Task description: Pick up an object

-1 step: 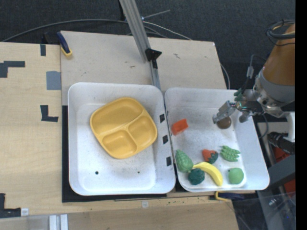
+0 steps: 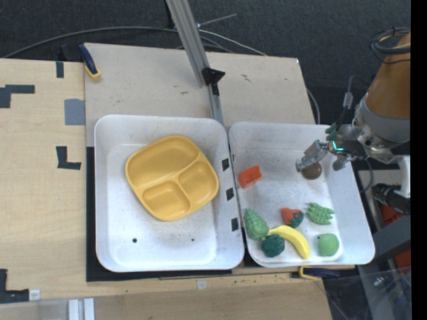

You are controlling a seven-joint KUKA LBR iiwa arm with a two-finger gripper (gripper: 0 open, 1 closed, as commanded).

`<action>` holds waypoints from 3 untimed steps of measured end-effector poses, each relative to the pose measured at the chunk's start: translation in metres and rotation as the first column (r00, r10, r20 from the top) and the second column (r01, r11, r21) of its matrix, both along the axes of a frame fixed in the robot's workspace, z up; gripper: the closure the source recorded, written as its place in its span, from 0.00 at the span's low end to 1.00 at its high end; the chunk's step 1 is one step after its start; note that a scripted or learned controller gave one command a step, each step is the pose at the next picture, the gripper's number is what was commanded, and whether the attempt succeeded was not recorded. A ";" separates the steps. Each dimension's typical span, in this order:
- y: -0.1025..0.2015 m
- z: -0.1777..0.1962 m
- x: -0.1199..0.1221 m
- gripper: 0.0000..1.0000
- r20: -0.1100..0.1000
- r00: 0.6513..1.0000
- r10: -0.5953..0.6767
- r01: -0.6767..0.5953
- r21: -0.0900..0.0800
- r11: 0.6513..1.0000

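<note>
While the hand [image 2: 312, 160] hovers at a brown lump [image 2: 311, 171], I can't tell its grip. Being small and near the right bin's [image 2: 267, 139] wall, it may slip away.

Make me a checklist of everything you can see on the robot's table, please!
Surface: wooden bench with two white bins, left bin, right bin.
Job's things: in the right bin, orange block, banana, green ball, broccoli, strawberry, brown lump.
Clutter: yellow divided plate in the left bin.
Grippers: tool over the right bin, by the brown lump.
Cables: black cables behind the bench.
Surroundings: dark floor.
</note>
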State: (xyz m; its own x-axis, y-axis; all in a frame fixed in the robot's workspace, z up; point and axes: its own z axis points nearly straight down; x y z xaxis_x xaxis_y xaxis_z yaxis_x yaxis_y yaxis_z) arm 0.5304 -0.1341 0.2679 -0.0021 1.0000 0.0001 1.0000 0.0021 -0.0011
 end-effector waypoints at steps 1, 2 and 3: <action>0.006 -0.063 -0.001 0.00 -0.007 1.000 -0.001 0.001 0.001 1.000; 0.000 -0.110 -0.005 0.00 -0.006 1.000 -0.002 0.002 0.000 1.000; 0.001 -0.165 0.003 0.00 -0.006 1.000 0.000 0.000 0.001 1.000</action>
